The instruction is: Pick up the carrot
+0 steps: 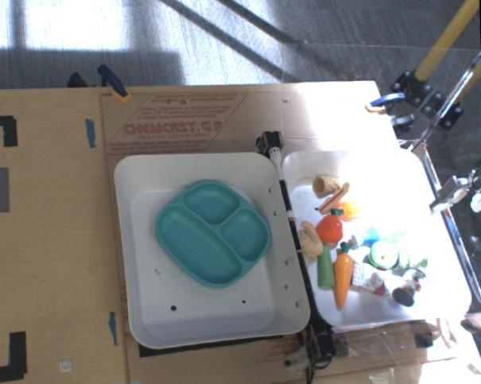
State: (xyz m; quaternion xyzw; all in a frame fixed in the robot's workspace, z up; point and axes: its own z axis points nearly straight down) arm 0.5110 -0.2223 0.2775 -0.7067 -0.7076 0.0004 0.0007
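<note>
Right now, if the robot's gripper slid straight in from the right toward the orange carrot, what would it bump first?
Probably the right white bin's right wall, then the small dark toy and red-and-white packet beside the orange carrot; height is unclear.

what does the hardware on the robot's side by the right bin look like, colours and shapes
Past the shallow white right bin, a straight yellow bar runs diagonally into a chunky black clamp block. Below that, thin silver metal brackets sit along the bin's outer edge. Whether any of this belongs to the arm cannot be told; no cables or markings are legible.
</note>
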